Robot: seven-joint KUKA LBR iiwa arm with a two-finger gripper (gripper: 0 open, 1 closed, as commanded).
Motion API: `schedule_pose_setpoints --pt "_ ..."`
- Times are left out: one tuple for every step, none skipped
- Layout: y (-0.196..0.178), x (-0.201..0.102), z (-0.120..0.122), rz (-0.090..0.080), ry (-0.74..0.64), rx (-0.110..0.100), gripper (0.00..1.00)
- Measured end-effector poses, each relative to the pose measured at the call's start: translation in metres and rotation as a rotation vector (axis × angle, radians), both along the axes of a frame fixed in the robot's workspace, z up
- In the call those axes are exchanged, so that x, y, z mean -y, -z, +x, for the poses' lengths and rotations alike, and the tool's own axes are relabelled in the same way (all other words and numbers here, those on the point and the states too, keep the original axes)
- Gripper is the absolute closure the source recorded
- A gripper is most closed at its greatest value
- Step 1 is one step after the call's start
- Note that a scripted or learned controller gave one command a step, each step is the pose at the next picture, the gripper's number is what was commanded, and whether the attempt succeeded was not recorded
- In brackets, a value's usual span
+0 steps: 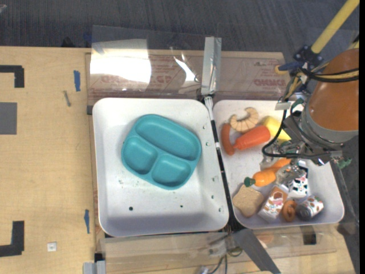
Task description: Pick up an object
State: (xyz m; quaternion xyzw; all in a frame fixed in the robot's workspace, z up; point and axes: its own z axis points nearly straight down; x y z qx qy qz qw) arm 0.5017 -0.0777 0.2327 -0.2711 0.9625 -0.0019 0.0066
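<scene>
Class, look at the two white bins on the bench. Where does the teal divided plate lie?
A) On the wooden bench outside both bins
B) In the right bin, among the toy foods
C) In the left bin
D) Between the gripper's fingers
C: the teal divided plate lies flat on the floor of the left bin, while the toy foods sit in the right bin.
</scene>
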Motion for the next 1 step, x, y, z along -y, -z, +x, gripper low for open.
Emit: schedule_pose_setpoints --pt "0.1032 0.0221 -0.0089 -0.001 -0.200 -0.006 1.00"
